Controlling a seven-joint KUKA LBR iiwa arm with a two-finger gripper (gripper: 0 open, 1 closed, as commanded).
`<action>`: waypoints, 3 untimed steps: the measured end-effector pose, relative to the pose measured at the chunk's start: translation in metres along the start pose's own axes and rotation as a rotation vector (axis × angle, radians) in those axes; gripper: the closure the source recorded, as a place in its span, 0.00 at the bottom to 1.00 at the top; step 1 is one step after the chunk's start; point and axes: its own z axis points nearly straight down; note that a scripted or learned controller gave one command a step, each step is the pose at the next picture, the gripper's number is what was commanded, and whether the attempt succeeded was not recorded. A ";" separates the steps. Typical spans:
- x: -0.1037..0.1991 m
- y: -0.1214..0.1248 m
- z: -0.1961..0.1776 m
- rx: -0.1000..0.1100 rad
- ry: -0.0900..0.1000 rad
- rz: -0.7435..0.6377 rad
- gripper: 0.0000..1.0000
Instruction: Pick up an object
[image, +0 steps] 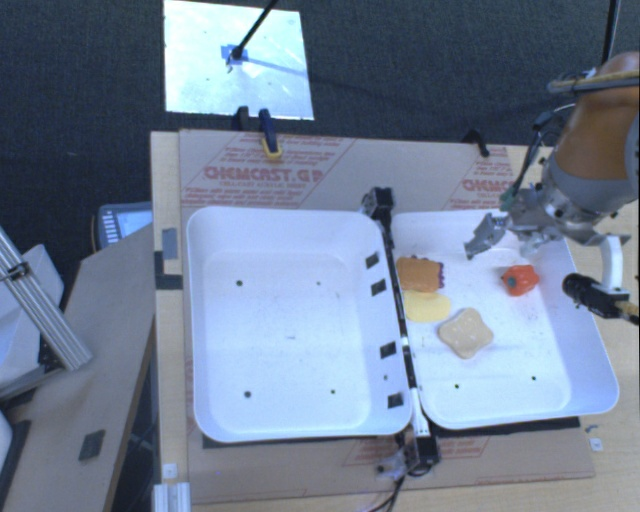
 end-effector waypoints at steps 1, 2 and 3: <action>0.000 0.001 -0.011 -0.004 0.000 -0.002 1.00; 0.093 -0.001 -0.050 -0.005 0.003 -0.011 1.00; 0.099 -0.079 -0.071 0.001 0.002 0.001 1.00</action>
